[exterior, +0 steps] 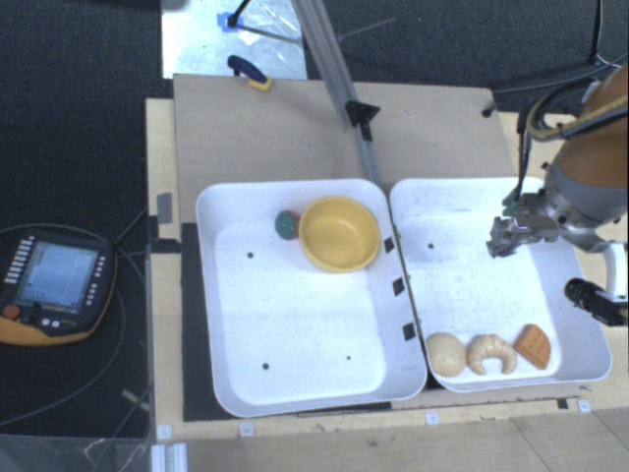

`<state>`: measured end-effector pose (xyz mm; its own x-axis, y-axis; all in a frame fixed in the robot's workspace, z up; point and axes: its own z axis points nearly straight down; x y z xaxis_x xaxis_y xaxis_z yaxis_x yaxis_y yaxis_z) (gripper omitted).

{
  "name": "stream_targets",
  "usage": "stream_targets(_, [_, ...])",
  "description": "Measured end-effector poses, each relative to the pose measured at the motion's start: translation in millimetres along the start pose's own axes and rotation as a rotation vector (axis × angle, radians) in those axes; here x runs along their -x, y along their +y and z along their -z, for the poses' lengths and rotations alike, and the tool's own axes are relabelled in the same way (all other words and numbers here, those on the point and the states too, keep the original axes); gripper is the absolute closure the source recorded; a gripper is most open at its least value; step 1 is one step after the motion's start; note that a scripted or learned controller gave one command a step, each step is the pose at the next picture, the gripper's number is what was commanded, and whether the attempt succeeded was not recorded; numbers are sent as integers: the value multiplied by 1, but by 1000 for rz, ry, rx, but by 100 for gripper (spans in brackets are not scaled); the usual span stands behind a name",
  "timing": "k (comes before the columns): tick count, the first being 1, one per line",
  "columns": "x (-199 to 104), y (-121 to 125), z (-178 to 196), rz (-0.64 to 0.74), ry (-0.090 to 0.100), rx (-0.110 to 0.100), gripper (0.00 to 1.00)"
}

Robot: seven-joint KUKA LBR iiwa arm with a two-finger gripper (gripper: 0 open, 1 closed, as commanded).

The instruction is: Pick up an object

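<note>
Right bin (590, 367) near edge: bun (445, 354), croissant (492, 353), waffle (534, 345) in a row, at 6 o'clock from claw (503, 236); croissant nearest, long axis left-right; claw over bare floor, holding nothing, fingers' spread unclear; bowl (339, 234) far left

Single camera — fixed overhead, slanting down on both bins (295, 200).
</note>
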<state>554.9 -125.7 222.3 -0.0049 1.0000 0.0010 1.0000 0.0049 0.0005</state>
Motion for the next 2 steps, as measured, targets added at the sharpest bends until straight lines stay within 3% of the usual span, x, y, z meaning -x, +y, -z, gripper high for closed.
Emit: stream_targets(2, [-110, 25, 1, 0, 0, 0, 100])
